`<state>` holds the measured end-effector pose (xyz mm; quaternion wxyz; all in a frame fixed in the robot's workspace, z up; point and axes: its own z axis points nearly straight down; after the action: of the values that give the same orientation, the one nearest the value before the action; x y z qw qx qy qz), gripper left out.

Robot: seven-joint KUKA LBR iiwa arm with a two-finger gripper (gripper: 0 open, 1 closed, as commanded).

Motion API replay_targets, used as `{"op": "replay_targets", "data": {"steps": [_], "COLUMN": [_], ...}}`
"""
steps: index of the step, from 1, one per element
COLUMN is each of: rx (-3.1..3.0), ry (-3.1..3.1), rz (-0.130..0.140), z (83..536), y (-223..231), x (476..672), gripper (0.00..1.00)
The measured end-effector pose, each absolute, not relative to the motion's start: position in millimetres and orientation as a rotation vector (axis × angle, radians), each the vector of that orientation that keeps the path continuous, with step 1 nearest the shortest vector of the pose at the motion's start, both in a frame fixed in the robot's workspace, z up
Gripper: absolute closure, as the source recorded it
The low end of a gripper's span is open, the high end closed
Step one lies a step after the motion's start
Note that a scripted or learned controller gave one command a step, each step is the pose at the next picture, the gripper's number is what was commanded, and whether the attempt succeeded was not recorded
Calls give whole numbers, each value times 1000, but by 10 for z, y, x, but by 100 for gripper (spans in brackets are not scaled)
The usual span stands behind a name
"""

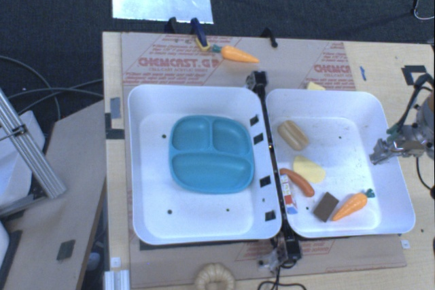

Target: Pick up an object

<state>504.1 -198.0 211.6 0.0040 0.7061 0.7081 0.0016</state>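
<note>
the gripper (386, 150) hovers over the right rim of the right bin (380, 105); whether it is spread or closed cannot be told, and nothing is seen in it. this bin holds a bread roll (293, 135), yellow piece (309, 169), sausage (299, 182), brown block (326, 206) and carrot (350, 206). the left bin (146, 105) holds a blue divided plate (210, 153); a second carrot (235, 54) lies on the board behind the bins.

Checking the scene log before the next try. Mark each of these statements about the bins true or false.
1. The blue plate lies in the left bin. True.
2. Two carrots lie in the right bin. False: one carrot lies there; the other carrot is on the bench behind the bins.
3. The gripper is at the right bin's right wall. True.
4. The brown block sits on the plate. False: it lies in the right bin beside the carrot.
</note>
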Motion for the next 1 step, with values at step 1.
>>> {"op": "replay_targets", "data": {"steps": [1], "rx": [2215], "ry": [2223], "rz": [3], "z": [2252], "y": [-1982], "x": [5053], "gripper": [100]}}
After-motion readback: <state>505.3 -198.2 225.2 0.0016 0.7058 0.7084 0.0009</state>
